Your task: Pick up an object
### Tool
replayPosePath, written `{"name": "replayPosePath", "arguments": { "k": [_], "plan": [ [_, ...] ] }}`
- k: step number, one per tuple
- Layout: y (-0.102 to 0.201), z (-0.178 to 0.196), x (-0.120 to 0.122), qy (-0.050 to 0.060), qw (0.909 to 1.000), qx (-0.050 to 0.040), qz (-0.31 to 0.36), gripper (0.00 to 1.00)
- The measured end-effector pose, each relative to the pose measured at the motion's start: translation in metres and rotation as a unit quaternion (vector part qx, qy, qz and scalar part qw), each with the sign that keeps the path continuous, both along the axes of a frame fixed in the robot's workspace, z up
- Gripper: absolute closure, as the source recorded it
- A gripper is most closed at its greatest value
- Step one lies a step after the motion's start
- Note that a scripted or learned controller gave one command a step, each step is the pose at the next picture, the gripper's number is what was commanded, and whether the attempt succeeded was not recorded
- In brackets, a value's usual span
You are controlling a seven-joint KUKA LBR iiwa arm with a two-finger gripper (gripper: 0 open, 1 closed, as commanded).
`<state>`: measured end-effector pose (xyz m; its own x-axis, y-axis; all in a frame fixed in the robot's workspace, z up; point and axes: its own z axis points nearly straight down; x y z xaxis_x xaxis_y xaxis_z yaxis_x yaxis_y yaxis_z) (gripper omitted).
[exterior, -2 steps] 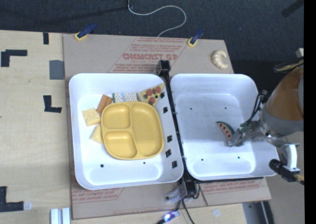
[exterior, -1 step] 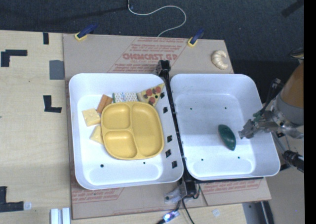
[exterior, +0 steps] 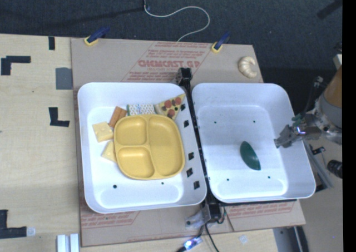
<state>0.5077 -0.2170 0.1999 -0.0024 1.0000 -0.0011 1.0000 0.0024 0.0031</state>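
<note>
The worktop (exterior: 33, 134) is carrying a brown board with the two white bins sitting side by side on it. The left bin (exterior: 89, 189) is holding the bigger load: a yellow divided plate (exterior: 149, 146) is lying near its middle, with a few flat snack-like pieces (exterior: 104, 131) tucked along the plate's left and far edges, some partly under it. The right bin (exterior: 289, 184) is holding a single small dark green object (exterior: 250, 156), lying toward its right half, apart from the walls.

The arm is reaching in at the worktop's right edge, and the pincer (exterior: 286, 137) is hanging over the right bin's right rim, just beside the green object but not touching it. I cannot tell whether it is apart or together; it is too small and blurred. Nothing is showing between its tips.

What I am worrying about: the pincer is sitting so close to the rim that coming down there could be striking the bin wall instead of the floor. The green thing looks low and rounded, so a slightly off descent could be nudging it aside, or closing on nothing. A small pale lump (exterior: 248, 66) is lying near the board's far right corner, outside both bins.
</note>
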Motion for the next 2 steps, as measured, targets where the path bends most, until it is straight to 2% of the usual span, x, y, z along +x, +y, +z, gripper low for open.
{"name": "replayPosePath", "arguments": {
  "k": [1, 2],
  "plan": [
    [0.001, 0.026, 0.001, 0.001, 1.0000, 0.0004, 0.000, 1.00],
    [0.053, 0.035, 0.008, 0.001, 1.0000, 0.0015, 0.002, 1.00]
  ]
}}
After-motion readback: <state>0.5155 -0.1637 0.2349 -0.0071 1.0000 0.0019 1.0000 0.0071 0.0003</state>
